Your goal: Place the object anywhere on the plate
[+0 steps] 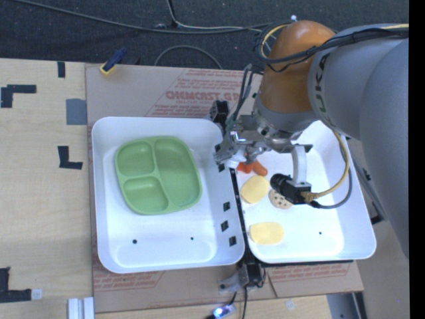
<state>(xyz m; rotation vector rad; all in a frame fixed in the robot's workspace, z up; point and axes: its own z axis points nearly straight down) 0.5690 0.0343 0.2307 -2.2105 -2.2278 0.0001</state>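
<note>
A green divided plate (158,174) lies in the left bin (109,244), toward its back. In the right bin (345,234), near the wall shared with the left bin, lies a small orange piece (253,169). My gripper (240,155) hangs right over that orange piece, at the right bin's left edge, and covers part of it. The view does not show whether anything is held.
The right bin also holds a pale yellow round piece (255,190), a yellow oval piece (266,232) and a brown-spotted cookie (283,198) beside a black cable fitting. The grey arm (365,85) covers the back right of that bin. A cardboard sheet (192,92) lies under both bins.
</note>
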